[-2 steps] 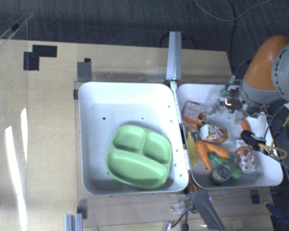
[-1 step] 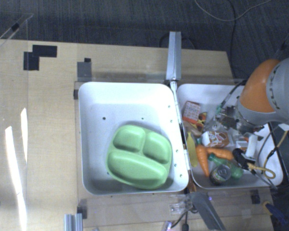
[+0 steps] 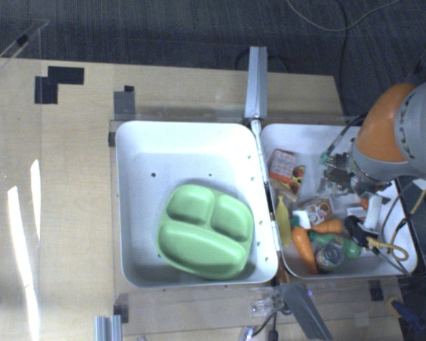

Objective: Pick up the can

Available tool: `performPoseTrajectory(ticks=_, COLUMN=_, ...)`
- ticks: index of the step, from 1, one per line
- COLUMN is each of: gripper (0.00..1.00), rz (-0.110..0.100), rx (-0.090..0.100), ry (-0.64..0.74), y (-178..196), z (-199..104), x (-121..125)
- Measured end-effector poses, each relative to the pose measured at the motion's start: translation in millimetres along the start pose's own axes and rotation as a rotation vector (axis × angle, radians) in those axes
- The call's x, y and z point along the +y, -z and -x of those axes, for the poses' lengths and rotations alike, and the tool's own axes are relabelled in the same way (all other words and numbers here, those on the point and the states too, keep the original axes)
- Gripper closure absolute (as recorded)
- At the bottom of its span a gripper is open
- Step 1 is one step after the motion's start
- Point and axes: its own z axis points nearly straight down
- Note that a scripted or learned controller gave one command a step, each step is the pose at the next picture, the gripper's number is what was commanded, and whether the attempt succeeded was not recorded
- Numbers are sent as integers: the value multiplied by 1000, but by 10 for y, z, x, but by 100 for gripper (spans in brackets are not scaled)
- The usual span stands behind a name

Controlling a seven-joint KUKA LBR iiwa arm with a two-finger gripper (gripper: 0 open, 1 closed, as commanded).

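Two white bins side by side on a pale wooden bench [image 3: 64, 212], with a metal divider post [image 3: 256, 84] rising at the far end of the seam between them — taken here as the landmark.

Left of the post and nearer the camera: the left bin [image 3: 138, 155], holding one big green tray [image 3: 206, 230] with three compartments, lying in the near half, slightly tilted.

Right of the post: the right bin [image 3: 305, 137], crowded in its near half. Over its right side, the grey arm [image 3: 405, 130] with the orange band, reaching in; the gripper [image 3: 339, 174] low over the bin, well right of the post and nearer. Cannot tell how far open, nor whether anything is between the fingers — too dark and small.

Below the post, close to the seam: a red snack packet [image 3: 284, 165], then a yellow bottle [image 3: 282, 220] along the bin's left wall. Further toward the camera, two orange carrots [image 3: 304, 248], one crossing the other's top end.

The can [image 3: 329, 255] — near front of the right bin, just beside the carrots on their right, apart from the gripper, lying among the clutter.
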Motion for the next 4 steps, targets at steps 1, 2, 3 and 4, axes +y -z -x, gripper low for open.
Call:
performPoseTrajectory(ticks=1, gripper=0, rz=-2, rx=0, ry=0, y=-2, z=-1, x=-4)
performPoseTrajectory(ticks=2, gripper=0, rz=-2, rx=-5, ry=83, y=-79, z=827, x=-567)
performPoseTrajectory(ticks=3, gripper=100, rz=1, rx=-3, ry=84, y=9, z=815, x=-535)
performPoseTrajectory(ticks=4, gripper=0, rz=1, rx=-3, ry=84, y=8, z=815, x=-536)
